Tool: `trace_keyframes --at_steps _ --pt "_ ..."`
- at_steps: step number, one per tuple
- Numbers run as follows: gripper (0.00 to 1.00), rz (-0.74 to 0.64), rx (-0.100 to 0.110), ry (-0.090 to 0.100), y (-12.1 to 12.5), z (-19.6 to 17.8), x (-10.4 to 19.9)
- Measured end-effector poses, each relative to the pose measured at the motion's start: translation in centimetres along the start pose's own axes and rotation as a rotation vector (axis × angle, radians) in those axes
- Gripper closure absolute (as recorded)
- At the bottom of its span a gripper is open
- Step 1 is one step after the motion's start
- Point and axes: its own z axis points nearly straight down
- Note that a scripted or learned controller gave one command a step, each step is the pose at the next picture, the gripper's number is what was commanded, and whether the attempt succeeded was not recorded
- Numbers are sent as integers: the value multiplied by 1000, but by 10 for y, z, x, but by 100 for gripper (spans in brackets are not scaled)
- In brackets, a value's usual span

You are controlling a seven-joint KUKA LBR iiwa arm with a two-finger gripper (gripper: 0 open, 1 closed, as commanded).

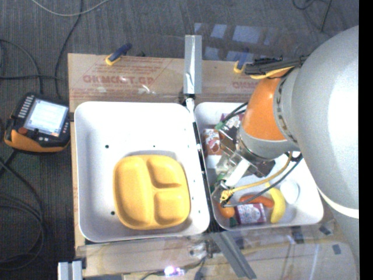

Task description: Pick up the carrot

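An orange-red carrot (260, 201) lies near the front of the right bin (315, 210), partly covered by yellow cables and by a red bottle. The grey arm with its orange band reaches down into this bin from the right. Its gripper (225, 188) hangs low over the bin's left part, just left of the carrot and above a small orange piece (225, 211). The wrist and cables hide much of what lies under it. I see nothing lifted clear of the bin.
A red bottle with a label (250, 214) and a yellow fruit (278, 207) lie beside the carrot. Red packets (211, 141) sit at the bin's left wall. The left bin (93, 133) holds a yellow divided plate (151, 191). A teach pendant (38, 124) rests far left.
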Motion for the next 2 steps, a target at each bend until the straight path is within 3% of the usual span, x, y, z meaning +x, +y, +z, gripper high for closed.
trace_keyframes --at_steps 1,2 --pt "100 -287 -2 2 28 0 -60" --pt "100 -418 -2 3 63 -30 -96"
